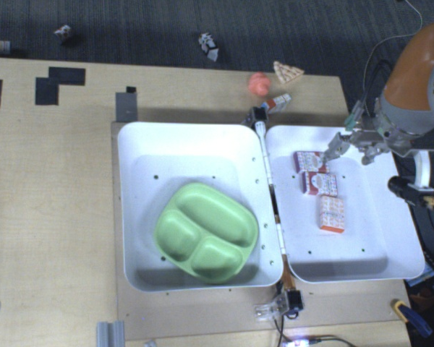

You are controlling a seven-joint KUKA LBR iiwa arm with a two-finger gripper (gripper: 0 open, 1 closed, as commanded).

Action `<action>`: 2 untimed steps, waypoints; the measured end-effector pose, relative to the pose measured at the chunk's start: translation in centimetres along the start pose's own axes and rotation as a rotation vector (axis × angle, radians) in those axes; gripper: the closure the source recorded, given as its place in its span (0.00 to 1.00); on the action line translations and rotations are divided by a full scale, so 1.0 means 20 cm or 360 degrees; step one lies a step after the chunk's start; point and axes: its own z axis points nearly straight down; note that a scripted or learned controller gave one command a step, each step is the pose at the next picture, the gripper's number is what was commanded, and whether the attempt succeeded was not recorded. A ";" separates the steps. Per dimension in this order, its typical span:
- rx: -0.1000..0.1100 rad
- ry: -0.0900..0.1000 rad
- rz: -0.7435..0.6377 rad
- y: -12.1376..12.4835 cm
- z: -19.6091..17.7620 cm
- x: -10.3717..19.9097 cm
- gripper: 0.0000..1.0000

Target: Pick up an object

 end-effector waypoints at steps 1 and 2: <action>-0.0003 0.0000 -0.0002 0.05 0.56 0.07 0.00; -0.0008 -0.0001 -0.0008 0.06 0.50 0.07 1.00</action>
